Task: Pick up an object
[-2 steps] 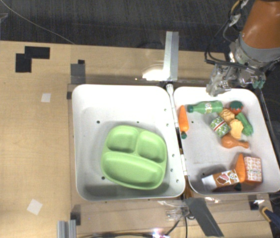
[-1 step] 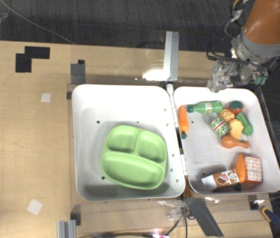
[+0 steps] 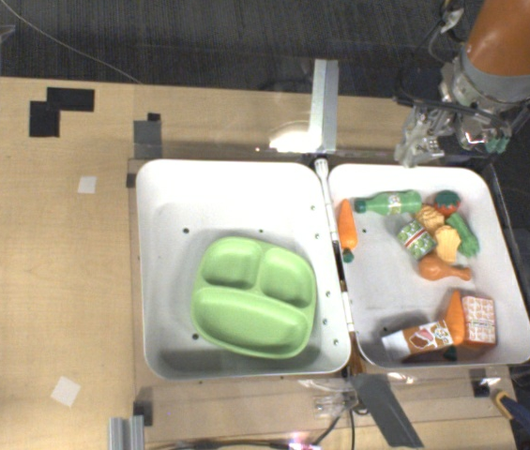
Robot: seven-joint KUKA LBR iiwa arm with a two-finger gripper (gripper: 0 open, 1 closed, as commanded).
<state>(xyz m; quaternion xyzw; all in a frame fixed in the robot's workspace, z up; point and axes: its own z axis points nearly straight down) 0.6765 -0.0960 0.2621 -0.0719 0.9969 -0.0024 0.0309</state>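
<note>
Pick not started yet, by the look of it. Gripper (image 3: 423, 144) up by the far edge of the rt bin (image 3: 518, 293), over the rim near the back; too blurry to tell if spread or pressed together. Plenty to grab in that bin. Green bottle (image 3: 388, 202) lying flat near the back wall. Carrot (image 3: 346, 225) tucked tight vs. the wall next to the left bin (image 3: 152, 251). Little heap in the middle: small can (image 3: 416, 239), yellow toy (image 3: 446, 244) and green veg (image 3: 465, 235), all touching. Toy drumstick (image 3: 443, 270) just below the heap, w/ bare floor in front of it. Orange box (image 3: 472, 322) and brown bottle (image 3: 418, 340) side by side at the front. Best bet, prob. the green bottle: closest to the gripper, w/ room on its long sides. Come down straight over its middle, turn the wrist so as to squeeze across the thin way, not end to end. Go low enough to get around it, but stop before hitting the floor. Skip the carrot: too close to the wall, no room on one side. Skip the heap too: easy to bump a neighbor or grab two. Squeeze slow, since round bottles like to roll away. Lift straight up. No need to go near the green plate (image 3: 253, 295) in the left bin.
</note>
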